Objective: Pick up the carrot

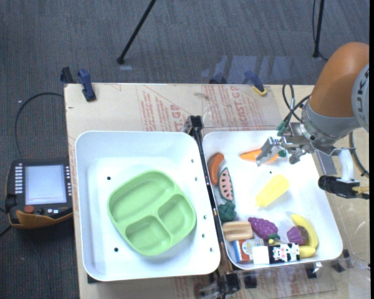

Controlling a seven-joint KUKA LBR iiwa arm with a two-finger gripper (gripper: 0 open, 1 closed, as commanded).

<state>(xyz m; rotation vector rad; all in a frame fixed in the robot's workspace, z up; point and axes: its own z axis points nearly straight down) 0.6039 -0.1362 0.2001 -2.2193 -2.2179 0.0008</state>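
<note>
Two shallow white bins sit side by side on a plywood bench. The left bin [90,161] holds a pale green plastic divided tray [151,212], tilted a little, three compartments. The right bin [318,195] carries the toy food. The grey arm with its orange band [336,83] comes in from the right and hangs over the far part of the right bin. Its two-finger gripper [273,151] sits right at the small orange carrot [254,155], which lies near the far wall of the right bin, tapering toward the left. The metal fingers stand a little apart with the carrot's thick end between or just beneath them; contact looks likely, but from this slant a firm grip cannot be confirmed. The carrot seems to rest on or just above the bin floor. Nearer in the same bin: a reddish-brown sausage-shaped piece [215,165] along the left wall, a watermelon slice [225,184] beside it, a yellow corn-like block [272,191] in the middle, a purple grape bunch [263,227], a yellow banana [305,230] and a small black-and-white carton [276,254] at the near edge. A handheld control pendant with a screen [40,189] lies on the dark floor to the left of the bench.
</note>
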